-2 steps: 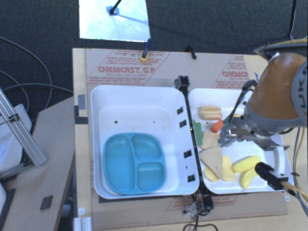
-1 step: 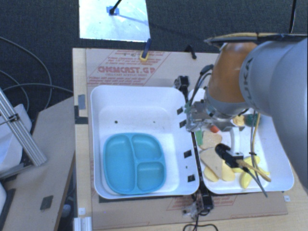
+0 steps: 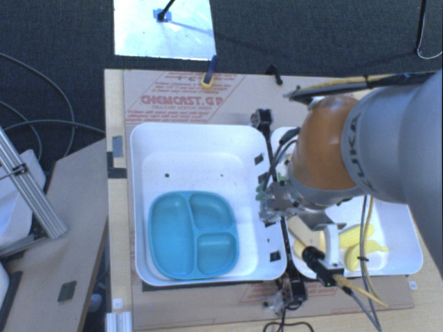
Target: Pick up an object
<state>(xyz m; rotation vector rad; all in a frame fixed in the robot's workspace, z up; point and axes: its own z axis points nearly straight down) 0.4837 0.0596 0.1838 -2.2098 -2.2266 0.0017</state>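
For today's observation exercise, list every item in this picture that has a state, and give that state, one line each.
Blue divided tray: lying flat, right way up, in the left bin, compartments bare.
Yellow object: lying in the right bin, partly hidden by the arm.
Arm: reaching low over the right bin; its fingers are hidden.

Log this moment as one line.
arm over right bin | yellow items in right bin | blue tray in left bin
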